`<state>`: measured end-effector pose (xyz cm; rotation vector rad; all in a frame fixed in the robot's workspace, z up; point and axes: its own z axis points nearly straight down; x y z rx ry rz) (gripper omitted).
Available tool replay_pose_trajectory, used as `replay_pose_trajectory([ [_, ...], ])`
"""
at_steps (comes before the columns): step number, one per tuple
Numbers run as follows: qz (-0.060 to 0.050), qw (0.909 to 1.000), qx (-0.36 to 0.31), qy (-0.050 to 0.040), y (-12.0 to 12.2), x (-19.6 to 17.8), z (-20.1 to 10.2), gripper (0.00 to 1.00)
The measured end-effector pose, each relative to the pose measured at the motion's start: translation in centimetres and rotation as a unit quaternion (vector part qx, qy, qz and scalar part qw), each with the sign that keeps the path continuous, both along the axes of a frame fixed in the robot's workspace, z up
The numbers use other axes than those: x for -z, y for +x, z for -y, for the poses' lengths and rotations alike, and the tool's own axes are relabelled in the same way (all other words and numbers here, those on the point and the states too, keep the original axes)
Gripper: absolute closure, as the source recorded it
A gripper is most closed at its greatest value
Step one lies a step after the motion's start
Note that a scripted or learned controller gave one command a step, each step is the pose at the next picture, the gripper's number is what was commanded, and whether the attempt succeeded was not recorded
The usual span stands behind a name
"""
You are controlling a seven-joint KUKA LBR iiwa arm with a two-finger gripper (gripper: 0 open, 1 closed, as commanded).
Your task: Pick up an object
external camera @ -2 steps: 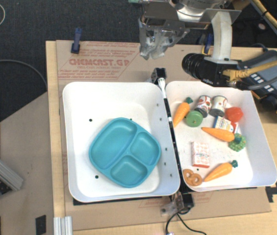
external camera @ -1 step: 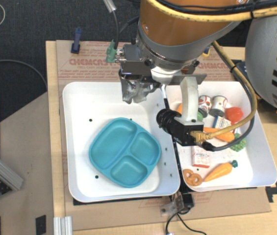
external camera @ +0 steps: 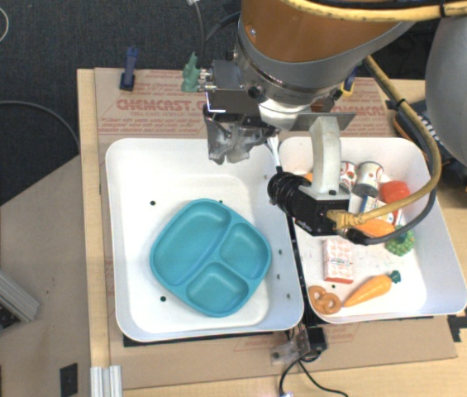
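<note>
blue divided tray (external camera: pixel 210 257) lies in the left bin (external camera: pixel 126 222), the likeliest pick there. just beyond the tray's far edge the gripper (external camera: pixel 233 143) hangs, seemingly holding nothing; whether it is released or clenched i cannot tell. this looks like the approach step: next it must descend onto the tray's rim. right of the tray, the arm covers part of the right bin's (external camera: pixel 440 246) clutter.

Divided plate (external camera: pixel 211 257) in left bin (external camera: pixel 126 222); carrot (external camera: pixel 369 289) in right bin (external camera: pixel 440 271).

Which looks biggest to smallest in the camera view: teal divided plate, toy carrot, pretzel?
1. Teal three-compartment plastic plate, by far.
2. Orange toy carrot with green top.
3. Small tan pretzel.
All lie at similar depth, so the order holds.
</note>
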<state>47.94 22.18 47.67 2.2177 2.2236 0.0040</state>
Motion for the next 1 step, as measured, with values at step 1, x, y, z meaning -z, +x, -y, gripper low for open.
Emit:
replay_pose_trajectory([
  [1,-0.008,1.0,0.004,-0.0037,-0.14,11.69,2.39,1.0],
])
